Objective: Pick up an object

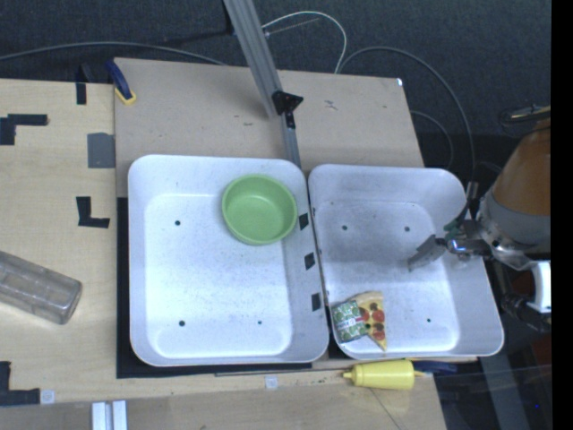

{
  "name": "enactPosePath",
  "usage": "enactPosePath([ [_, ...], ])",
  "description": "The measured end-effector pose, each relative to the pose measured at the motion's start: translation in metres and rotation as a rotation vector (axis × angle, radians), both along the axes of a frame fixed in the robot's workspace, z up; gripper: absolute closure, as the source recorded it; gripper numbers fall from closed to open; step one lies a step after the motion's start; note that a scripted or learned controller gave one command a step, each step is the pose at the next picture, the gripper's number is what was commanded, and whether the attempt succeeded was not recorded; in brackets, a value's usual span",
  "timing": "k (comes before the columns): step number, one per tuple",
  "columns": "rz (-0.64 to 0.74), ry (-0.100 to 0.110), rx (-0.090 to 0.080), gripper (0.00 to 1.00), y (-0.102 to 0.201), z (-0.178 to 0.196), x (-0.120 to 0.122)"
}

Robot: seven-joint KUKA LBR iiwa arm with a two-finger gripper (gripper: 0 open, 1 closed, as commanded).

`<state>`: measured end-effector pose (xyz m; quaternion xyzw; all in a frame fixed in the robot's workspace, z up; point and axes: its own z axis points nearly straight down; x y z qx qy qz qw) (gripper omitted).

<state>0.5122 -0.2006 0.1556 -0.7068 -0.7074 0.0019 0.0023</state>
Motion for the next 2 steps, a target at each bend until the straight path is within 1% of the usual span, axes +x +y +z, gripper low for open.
enactPosePath([
  [1, 0.000, 0.001, 0.000, 0.00, -0.004, -0.054, 0.007],
  [2, 0.002, -0.002, 0.001, 1.00, -0.004, -0.041, 0.008],
])
